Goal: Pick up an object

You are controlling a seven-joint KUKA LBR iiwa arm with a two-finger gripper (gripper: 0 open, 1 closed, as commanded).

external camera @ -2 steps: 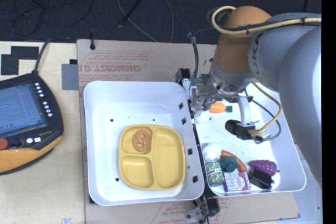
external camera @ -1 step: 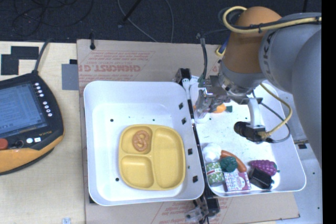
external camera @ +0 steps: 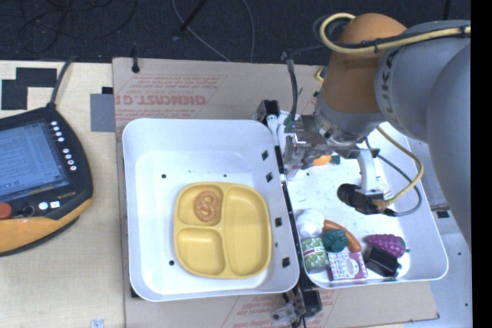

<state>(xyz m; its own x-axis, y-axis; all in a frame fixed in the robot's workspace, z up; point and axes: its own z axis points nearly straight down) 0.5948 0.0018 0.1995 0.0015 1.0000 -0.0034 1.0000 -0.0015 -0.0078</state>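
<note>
- Two white bins sit side by side on a cardboard sheet [external camera: 192, 92]; its red print runs upside down and is too faint to read with certainty.
- The left bin [external camera: 154, 142] holds a yellow divided plate [external camera: 231, 238] with a pretzel [external camera: 207, 205] in its upper-left compartment.
- The right bin [external camera: 430, 257] holds a toy carrot [external camera: 347, 233], a teal lump [external camera: 334, 241], purple grapes [external camera: 387, 245], a black block [external camera: 382, 263] and a small carton [external camera: 344, 265]; its label is illegible.
- The gripper [external camera: 307, 154] hangs over the right bin's upper-left corner; whether it is spread or pinched I cannot tell.
- A teach pendant [external camera: 34, 173] lies at far left, screen text unreadable.
</note>
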